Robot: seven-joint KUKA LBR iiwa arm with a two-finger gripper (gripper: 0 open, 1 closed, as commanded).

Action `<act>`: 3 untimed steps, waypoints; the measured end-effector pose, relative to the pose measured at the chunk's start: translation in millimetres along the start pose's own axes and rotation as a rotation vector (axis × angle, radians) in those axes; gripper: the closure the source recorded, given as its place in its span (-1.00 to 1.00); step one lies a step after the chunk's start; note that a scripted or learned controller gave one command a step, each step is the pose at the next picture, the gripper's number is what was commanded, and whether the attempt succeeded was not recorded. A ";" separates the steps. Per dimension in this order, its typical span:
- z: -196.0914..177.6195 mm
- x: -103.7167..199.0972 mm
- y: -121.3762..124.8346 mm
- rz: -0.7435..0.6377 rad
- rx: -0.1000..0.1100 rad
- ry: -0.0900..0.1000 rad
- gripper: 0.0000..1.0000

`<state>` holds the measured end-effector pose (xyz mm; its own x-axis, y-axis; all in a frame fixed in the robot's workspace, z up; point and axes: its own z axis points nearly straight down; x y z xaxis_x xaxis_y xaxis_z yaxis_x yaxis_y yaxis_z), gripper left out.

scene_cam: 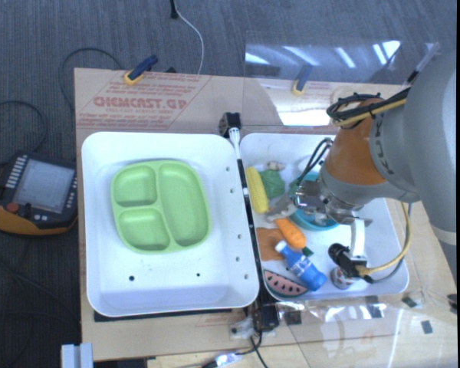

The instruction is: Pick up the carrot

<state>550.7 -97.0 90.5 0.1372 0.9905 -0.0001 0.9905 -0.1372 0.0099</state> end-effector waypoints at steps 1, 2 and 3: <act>-13.4 -0.6 6.1 0.000 -0.020 -0.003 1.00; -91.2 44.6 8.1 0.361 0.014 -0.006 1.00; -90.0 43.4 7.2 0.362 0.017 -0.008 -1.00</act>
